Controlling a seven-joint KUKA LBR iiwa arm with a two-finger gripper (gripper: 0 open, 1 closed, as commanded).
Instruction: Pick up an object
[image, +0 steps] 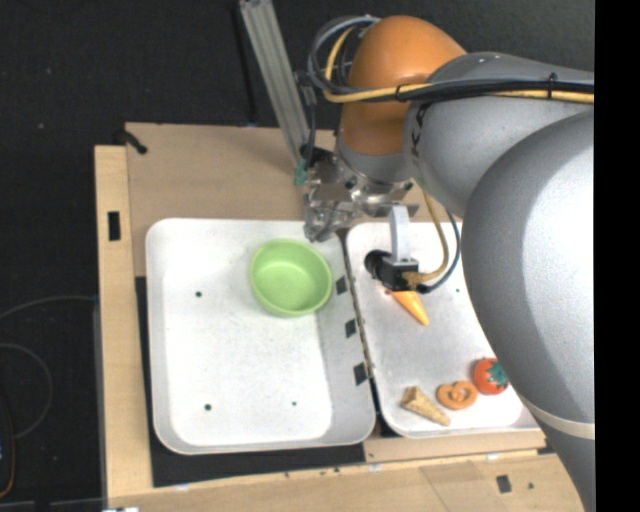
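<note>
1. Bench (115, 350) of tan board nearest, bearing two shallow white bins side by side.
2. At 6 o'clock in the right bin (440, 350), close to its near rim: tan wedge (425, 405), lying flat, narrow end toward 4 o'clock.
3. Just beside that wedge, at its 2 o'clock: round orange piece (457, 394), pumpkin-like.
4. A little farther, at the 2 o'clock of the orange piece: red tomato toy (490, 376) with a green top, at about 4 o'clock in the same bin, close under the edge of the grey arm (530, 220).
5. Near the middle of the right bin, slightly toward 10 o'clock: orange cone (412, 305), carrot-like, lying with its tip toward 5 o'clock, well apart from the three pieces above.
6. At 1 o'clock in the left bin (230, 380): green bowl (290, 280), upright, mouth upward.
7. At the bowl's 1 o'clock, above the far end of the divide between the bins: gripper (318, 228), just beside the bowl's far rim; touching or apart, cannot tell. Cannot tell either how far open it stands, or whether anything sits in its grasp.
8. Farthest, at 12 o'clock above the gripper: orange band (400, 60) of the arm.
</note>
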